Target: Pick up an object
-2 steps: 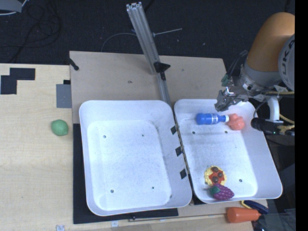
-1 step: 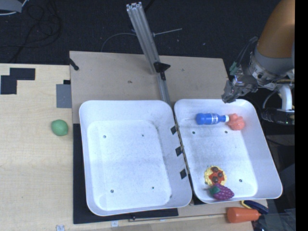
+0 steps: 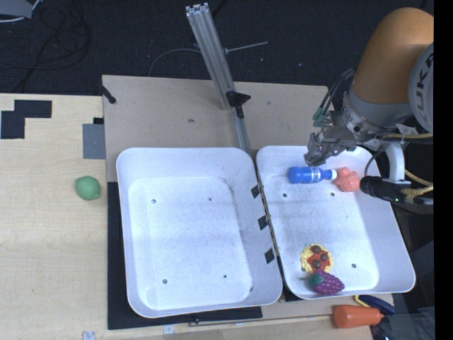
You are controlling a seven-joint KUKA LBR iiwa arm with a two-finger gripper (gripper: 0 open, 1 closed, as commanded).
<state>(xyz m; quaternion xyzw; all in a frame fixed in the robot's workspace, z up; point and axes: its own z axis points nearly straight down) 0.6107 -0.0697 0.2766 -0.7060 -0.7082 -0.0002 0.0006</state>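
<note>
In the right bin [image 3: 368,239] a blue bottle [image 3: 310,175] lies on its side near the far wall, with a small orange-pink toy [image 3: 346,180] just to its right. My gripper [image 3: 318,154] hangs directly above the bottle's right half, close to it. At the bin's near end lie a yellow and red toy [image 3: 316,258] and a purple grape bunch [image 3: 327,283].
The left bin [image 3: 141,190] stands beside the right one, with black clips on the shared wall. A green ball [image 3: 88,188] rests on the bench far left. An orange object [image 3: 357,315] lies in front of the right bin. A metal rail [image 3: 216,59] slants behind the bins.
</note>
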